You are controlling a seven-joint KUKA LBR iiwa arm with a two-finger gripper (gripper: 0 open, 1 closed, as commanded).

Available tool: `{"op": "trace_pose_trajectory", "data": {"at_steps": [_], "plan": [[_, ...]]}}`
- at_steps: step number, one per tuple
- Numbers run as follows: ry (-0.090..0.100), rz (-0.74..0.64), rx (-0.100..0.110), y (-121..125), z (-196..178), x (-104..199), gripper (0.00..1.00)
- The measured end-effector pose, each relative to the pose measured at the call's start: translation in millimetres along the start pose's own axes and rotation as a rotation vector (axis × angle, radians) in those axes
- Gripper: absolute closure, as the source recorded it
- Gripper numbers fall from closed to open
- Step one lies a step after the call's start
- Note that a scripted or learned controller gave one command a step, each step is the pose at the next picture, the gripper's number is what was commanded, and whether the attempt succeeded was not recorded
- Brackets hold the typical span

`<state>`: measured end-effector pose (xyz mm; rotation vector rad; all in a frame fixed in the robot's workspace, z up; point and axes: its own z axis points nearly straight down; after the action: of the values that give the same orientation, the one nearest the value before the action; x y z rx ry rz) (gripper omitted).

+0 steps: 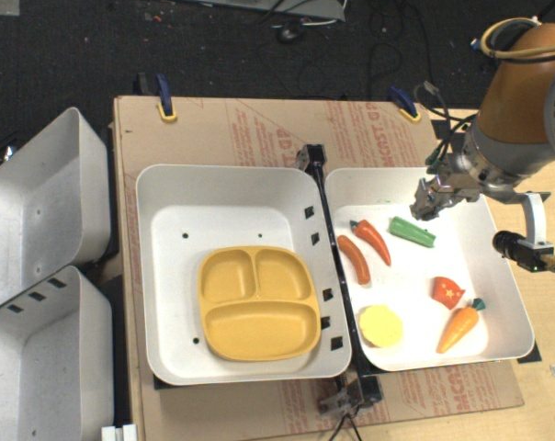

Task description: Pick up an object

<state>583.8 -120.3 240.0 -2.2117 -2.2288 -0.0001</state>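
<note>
Over the right bin's (pixel 512 338) far side, the gripper (pixel 426 202) is hanging at the end of the grey arm (pixel 516 108), and whether it is open or shut cannot be told at this size. It is hovering just beyond the green piece (pixel 412 231), a short, blocky bar of toy food that is lying flat on the bin's floor, and nothing is showing in its grasp. That green piece is looking like the nearest candidate for the pick; judging by its sheen it is hard moulded plastic, light and stiff, likely a little slippery, so a grip across its narrow width near the middle should be holding better than one at a tapered end. Just beside the green piece, toward the divider, a red chilli (pixel 374 240) is lying at a slant, and a longer orange-red sausage shape (pixel 355 258) is lying next to it; both are smooth and rounded and may roll. Farther from the green piece, toward the bin's near rim, a yellow disc (pixel 381 326) is lying flat, a small red strawberry-like piece (pixel 447 291) is sitting apart, and an orange carrot (pixel 458 328) with a green tip is pointing away from it. Across the divider from the green piece, the left bin (pixel 167 209) is holding a yellow compartment tray (pixel 257 303), matte and shallow.
</note>
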Motion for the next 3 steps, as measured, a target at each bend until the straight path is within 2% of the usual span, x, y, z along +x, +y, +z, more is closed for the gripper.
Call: {"op": "trace_pose_trajectory", "data": {"at_steps": [1, 2, 3], "plan": [[0.000, 0.000, -0.001, -4.7, -6.7, 54.6, 1.00], [-0.001, -0.001, -0.002, 3.9, -11.5, 111.3, 1.00], [0.000, 0.000, 0.001, 7.3, 2.8, 161.3, 1.00]]}}
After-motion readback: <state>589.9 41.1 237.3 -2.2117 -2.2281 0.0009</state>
